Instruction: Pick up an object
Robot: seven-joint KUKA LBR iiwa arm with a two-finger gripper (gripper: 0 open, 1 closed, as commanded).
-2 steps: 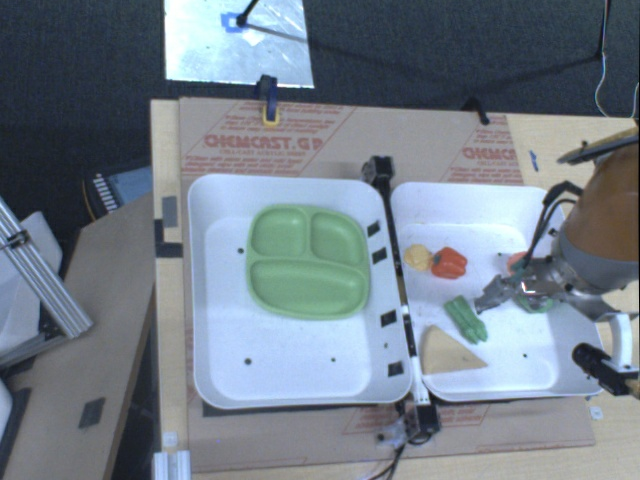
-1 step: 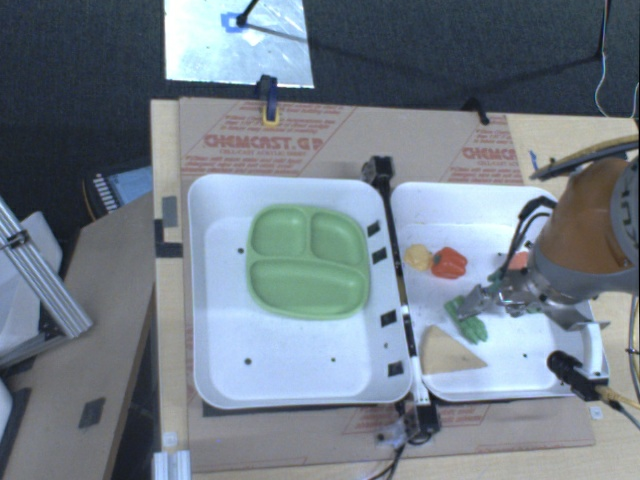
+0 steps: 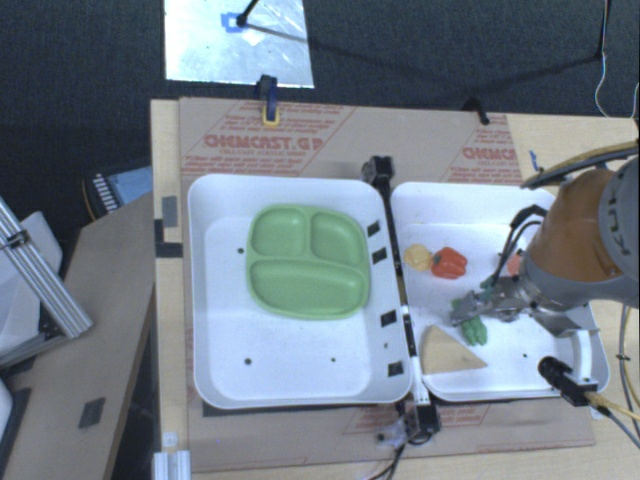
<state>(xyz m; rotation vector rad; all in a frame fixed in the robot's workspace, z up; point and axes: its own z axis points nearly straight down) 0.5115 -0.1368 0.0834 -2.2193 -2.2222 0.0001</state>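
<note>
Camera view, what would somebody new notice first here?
Probably the green divided plate, lying alone in the left bin. Then the arm's orange band on the right, with its hand low in the right bin beside a small green object, near an orange-red pepper.

grey arm (image 3: 585,268), orange band

Even bright overhead light, soft shadows, slightly grainy, glare on foil sheet (image 3: 238,26)

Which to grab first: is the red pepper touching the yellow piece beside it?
Touching, it seems: the camera view shows the red pepper pressed against the yellow piece with no white bin floor between them.
</note>
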